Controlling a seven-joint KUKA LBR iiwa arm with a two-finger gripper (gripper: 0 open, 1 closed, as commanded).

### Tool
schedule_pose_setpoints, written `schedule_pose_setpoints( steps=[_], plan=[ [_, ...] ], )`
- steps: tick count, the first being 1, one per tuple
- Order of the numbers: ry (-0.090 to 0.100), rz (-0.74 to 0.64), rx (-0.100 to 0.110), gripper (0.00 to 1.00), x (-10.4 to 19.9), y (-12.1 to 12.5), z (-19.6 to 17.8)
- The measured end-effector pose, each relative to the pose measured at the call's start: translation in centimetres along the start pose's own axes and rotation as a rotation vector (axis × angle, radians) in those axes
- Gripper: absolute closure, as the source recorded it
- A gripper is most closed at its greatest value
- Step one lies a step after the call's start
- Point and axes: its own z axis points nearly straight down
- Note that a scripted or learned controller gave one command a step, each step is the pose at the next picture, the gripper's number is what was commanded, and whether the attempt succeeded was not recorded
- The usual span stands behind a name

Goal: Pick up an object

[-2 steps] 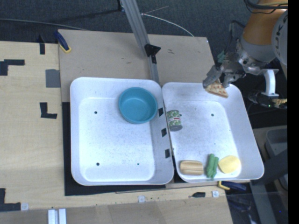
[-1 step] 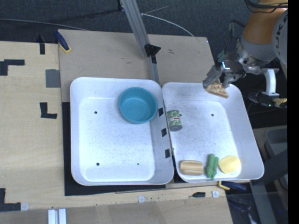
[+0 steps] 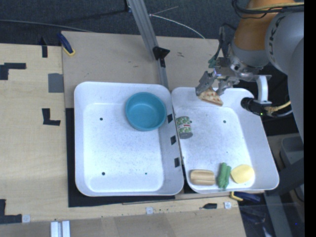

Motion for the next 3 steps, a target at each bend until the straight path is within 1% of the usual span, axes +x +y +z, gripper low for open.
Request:
schedule_pose_setpoints(
  steps=[2, 3],
  plan=[
    [0.000, -0.001, -0.001, 1.00, 11.0, 1.1, 2.4],
    [0.001, -0.001, -0.003, 1.00, 16.0, 1.5, 0.7]
  ],
)
